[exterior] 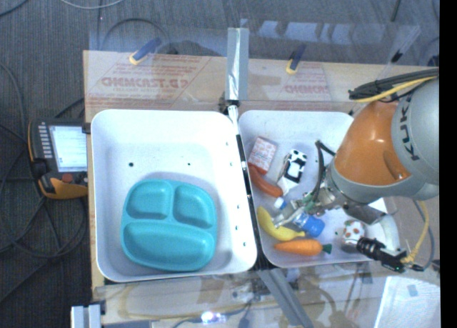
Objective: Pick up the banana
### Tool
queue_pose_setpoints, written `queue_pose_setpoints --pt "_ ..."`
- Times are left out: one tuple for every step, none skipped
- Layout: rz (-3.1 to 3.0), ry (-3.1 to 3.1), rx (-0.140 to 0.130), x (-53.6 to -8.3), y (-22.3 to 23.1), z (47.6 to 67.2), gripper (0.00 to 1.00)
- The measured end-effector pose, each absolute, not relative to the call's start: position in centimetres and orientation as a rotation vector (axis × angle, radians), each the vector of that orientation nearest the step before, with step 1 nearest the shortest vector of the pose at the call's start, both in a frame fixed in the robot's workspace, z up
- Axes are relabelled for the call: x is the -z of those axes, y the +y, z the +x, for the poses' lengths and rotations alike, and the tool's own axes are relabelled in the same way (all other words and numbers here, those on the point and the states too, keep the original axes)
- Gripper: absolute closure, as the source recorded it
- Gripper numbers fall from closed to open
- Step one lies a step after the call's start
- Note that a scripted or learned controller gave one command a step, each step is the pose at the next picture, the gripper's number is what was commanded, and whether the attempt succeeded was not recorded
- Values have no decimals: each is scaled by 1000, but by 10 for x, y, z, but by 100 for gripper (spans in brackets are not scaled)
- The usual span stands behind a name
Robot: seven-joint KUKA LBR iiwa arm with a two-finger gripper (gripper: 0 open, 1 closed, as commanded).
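Overhead view of a wooden table (107,83) bearing two shallow white bins side by side, standing on dark grey carpet crossed by loose cables. The left bin (107,133) holds a turquoise divided tray (170,225) in its near half. A metal post (236,66) rises at the far end of the seam between the bins, and two clamps sit on the table's far edge.

The right bin (314,121) is the landmark for the task items. The banana (277,228), yellow and curved, lies in its near-left part, close to the wall shared with the left bin. Just nearer than the banana lies an orange carrot (300,247); just beyond it, a second orange-red piece (265,182). A small printed packet (262,152) and a black-and-white item (294,166) lie farther back in the same bin.

The arm (389,151), grey with an orange band, enters over the right side of this bin. The tool (303,209) is low among the items, just right of the banana, beside a blue object (312,225). Whether the tool is open or closed cannot be told.
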State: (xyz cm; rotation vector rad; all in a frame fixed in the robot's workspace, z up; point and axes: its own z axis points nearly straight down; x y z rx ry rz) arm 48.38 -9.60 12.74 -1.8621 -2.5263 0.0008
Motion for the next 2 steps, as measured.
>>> queue_pose_setpoints --pt "-1946 -2467 -4 -183 -72 592 0" --pt "-2082 -2348 -6 -182 5 533 0"
